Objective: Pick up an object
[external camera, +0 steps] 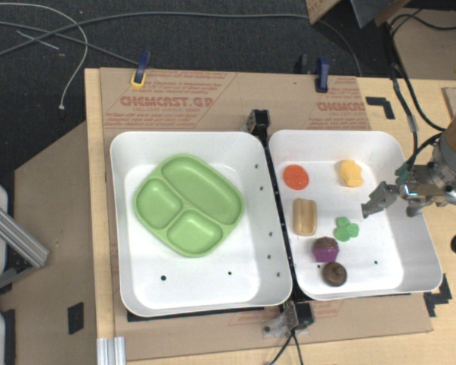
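From above, the gripper (395, 202) hangs over the right bin (387, 274) near its right wall, fingers spread apart with nothing between them, apparently poised to choose among the toy foods. The green piece (346, 230) lies nearest, just to its lower left; the yellow piece (351, 173) sits farther up. The green divided plate (187, 204) occupies the left bin (137, 280).
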Tool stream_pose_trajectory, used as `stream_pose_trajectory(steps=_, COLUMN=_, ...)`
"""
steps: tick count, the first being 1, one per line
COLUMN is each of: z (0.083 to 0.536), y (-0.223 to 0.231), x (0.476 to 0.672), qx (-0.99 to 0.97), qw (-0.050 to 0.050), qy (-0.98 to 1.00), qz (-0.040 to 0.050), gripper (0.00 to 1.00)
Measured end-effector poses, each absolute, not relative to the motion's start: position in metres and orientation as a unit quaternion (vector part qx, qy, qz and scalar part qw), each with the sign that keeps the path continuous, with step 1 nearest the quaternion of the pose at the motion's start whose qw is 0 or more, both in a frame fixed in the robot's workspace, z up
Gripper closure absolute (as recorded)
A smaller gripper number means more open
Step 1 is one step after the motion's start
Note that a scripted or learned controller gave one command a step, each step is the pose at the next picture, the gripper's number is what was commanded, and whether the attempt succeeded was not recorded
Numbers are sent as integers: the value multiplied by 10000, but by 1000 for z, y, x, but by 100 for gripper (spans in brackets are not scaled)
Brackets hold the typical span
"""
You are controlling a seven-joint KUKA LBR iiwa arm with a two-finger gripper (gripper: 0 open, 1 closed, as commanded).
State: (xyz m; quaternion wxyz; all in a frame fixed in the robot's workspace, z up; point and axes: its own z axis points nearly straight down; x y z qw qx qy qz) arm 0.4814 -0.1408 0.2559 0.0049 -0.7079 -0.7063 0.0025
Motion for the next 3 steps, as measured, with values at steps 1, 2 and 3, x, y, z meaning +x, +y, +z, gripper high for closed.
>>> stream_pose_trajectory(steps=1, z=260, y=-141, x=483, qx=-7069, qw=9, qy=-7073, qz=-1, gripper=0)
stream_pose_trajectory(steps=2, z=215, y=-143, x=489, qx=-7073, qw=29, qy=-7069, qz=11, gripper=0)
stream_pose_trajectory(steps=3, z=175, y=-139, x=488, qx=-7072, qw=15, qy=-7070, qz=3, gripper=0)
